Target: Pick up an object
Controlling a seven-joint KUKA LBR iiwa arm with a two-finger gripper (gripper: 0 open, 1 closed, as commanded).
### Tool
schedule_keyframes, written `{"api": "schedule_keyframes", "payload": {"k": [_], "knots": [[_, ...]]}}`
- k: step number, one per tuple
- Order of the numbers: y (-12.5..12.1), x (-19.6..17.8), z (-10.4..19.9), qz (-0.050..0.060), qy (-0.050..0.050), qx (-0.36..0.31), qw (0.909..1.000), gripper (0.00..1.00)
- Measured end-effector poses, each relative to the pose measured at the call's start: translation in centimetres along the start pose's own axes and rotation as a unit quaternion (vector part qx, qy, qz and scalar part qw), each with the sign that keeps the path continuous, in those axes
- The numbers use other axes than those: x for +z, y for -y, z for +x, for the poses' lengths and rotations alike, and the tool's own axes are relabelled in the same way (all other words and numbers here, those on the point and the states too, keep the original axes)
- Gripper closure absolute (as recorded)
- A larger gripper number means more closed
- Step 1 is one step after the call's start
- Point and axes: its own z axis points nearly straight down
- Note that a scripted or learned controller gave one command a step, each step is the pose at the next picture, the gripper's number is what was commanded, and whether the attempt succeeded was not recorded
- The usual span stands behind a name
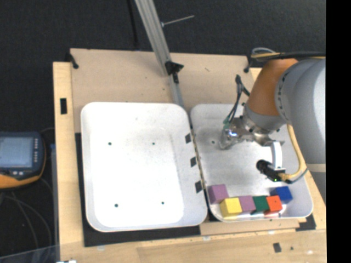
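My gripper [226, 141] hangs over the upper middle of the right bin [241, 169], under the grey arm with its orange band. Nothing shows between its fingers. Along the bin's front edge lie several blocks: a purple one [218, 192], a yellow one [231, 206], a mauve one [247, 203], a green one [260, 204], an orange one [273, 204] and a blue one [282, 193]. The gripper stands well behind these blocks, apart from them.
The left bin [134, 163] sits beside the right one. A slanted metal rail [156, 34] runs from the top down to the seam between the bins. A handheld screen device [19, 155] lies off the bench at the left.
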Motion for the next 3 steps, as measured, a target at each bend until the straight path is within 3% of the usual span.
{"api": "schedule_keyframes", "payload": {"k": [1, 2, 3], "knots": [[4.7, -10.5, 7.4, -0.002, -0.002, -0.004, 1.0000, 1.00], [5.0, -15.5, 14.7, -0.002, -0.002, -0.006, 1.0000, 1.00], [5.9, -17.7, 19.3, -0.001, -0.002, -0.005, 1.0000, 1.00]]}}
